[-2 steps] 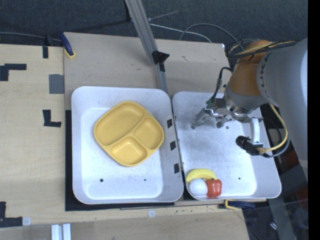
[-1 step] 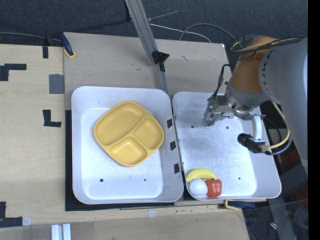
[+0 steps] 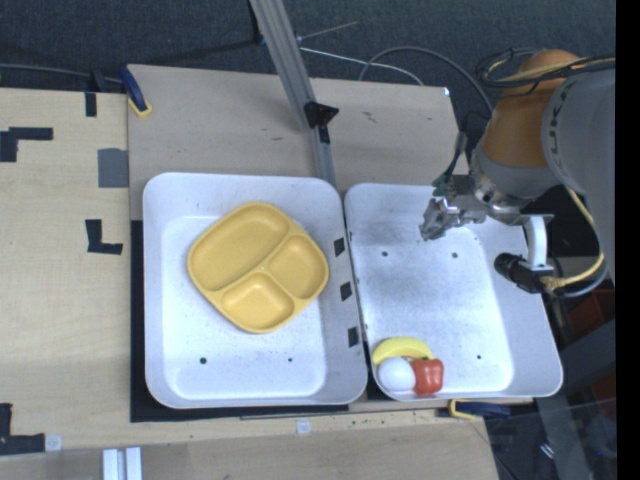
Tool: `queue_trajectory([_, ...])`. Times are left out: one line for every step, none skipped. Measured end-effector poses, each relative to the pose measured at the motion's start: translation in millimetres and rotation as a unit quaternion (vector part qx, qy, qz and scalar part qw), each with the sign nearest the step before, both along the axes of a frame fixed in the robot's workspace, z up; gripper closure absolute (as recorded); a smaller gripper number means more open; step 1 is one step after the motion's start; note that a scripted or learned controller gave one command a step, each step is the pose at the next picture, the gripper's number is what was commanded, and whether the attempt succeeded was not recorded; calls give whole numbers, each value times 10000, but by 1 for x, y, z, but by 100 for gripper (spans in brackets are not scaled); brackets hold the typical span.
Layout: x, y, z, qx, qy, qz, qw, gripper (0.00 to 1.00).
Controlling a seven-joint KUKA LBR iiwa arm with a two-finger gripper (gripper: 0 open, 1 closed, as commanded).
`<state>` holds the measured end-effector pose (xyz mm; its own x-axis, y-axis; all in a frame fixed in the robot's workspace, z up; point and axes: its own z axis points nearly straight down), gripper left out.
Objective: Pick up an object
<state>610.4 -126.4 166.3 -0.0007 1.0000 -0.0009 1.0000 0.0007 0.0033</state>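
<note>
1. My tool point(image 3: 437, 220) hangs over the upper part of the right bin point(image 3: 520, 368), right of frame centre. Nothing lies beneath it but bare bin floor.
2. Tool state: I cannot tell at this resolution.
3. Candidate objects: a cluster sits at the lower left corner of the right bin, near the bottom of the frame. It consists of a yellow banana-shaped piece point(image 3: 402, 347), a white ball point(image 3: 396, 374) and a small red piece point(image 3: 429, 376), all touching or nearly so.
4. A yellow divided plate point(image 3: 258, 266) lies in the left bin point(image 3: 160, 298), left of frame centre, well apart from my tool.
5. Risk: the cluster is pressed into the bin corner. In my judgement, a descent there could strike the bin wall or close on two pieces at once.
6. Risk: the white ball is round and may roll out of a pinch.
7. Risk: the plate is wide and shallow; only its rim offers a hold.
8. Orientation: the banana-shaped piece has its long axis roughly left to right in the frame, arching over the ball. The plate's long axis runs from upper left to lower right.
</note>
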Motion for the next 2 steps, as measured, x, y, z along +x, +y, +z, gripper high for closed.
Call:
queue_trajectory([3,11,53,3,-6,11,10000,100])
queue_trajectory([8,2,104,-2,-9,8,10000,100])
